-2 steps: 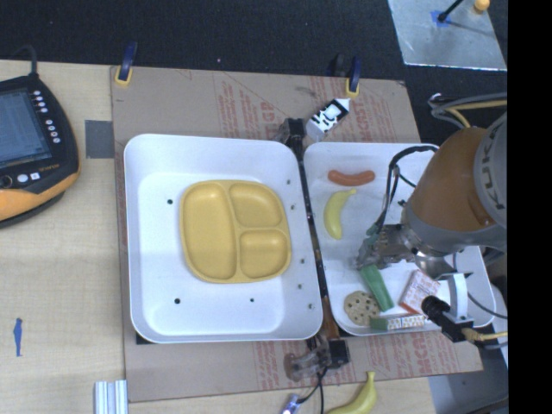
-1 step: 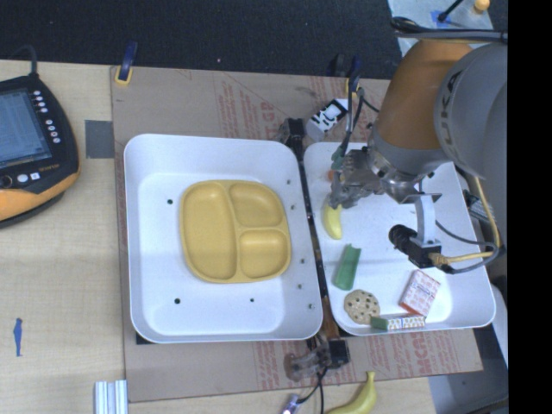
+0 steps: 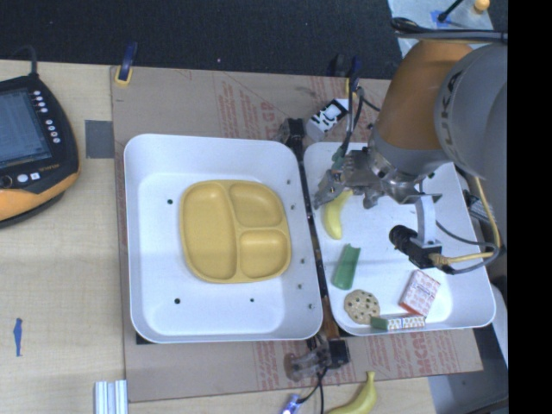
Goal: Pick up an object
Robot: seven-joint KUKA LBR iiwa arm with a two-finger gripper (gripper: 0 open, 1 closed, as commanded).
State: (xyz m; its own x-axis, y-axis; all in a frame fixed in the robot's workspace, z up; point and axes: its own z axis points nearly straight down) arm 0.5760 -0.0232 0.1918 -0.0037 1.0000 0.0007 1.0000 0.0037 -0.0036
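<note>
My gripper [image 3: 348,195] hangs low over the upper left part of the right bin [image 3: 470,313], its fingers spread apart. A small yellow banana [image 3: 332,221] lies right below it. The banana's upper end reaches up between the fingertips, and I see no grip on it. A green block [image 3: 347,266] lies just below the banana. Near the bin's front edge are a round cookie [image 3: 361,305], a red and white box [image 3: 420,293] and a small white strip [image 3: 398,323].
The left bin [image 3: 155,309] holds a yellow divided plate [image 3: 235,229]. A second banana [image 3: 358,397] lies on the bench in front of the bins. A teach pendant [image 3: 30,149] sits at the far left. The arm's grey and orange body [image 3: 431,93] covers the right bin's back.
</note>
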